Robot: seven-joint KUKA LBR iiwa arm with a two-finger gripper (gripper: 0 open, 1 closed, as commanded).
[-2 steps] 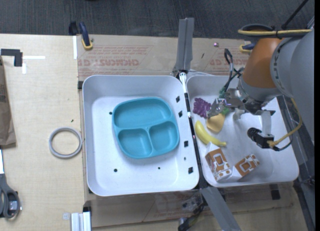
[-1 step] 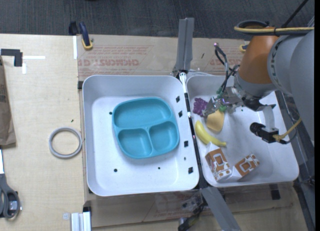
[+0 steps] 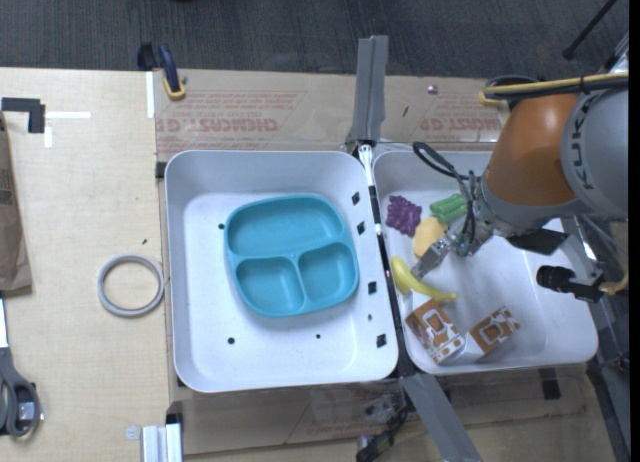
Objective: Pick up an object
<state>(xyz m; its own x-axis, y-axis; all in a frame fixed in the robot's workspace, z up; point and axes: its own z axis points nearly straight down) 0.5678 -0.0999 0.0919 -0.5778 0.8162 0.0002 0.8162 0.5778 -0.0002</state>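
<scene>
My gripper (image 3: 430,261) is low in the right bin (image 3: 540,280), reaching in from the right. Its tip sits between a yellow rounded fruit (image 3: 427,235) and a banana (image 3: 419,281), close to both. A bunch of purple grapes (image 3: 403,213) lies just left of the yellow fruit. A green item (image 3: 449,206) pokes out from under the wrist. Two brown-and-white patterned packets (image 3: 436,331) (image 3: 494,330) lie at the bin's front. I see nothing clearly held.
The left bin (image 3: 200,280) holds a blue divided plate (image 3: 292,253). A ridge (image 3: 376,250) separates the two bins. On the bench at left lie a grey ring (image 3: 131,284) and scissors (image 3: 18,402). The arm's orange band (image 3: 535,150) hangs over the right bin's back.
</scene>
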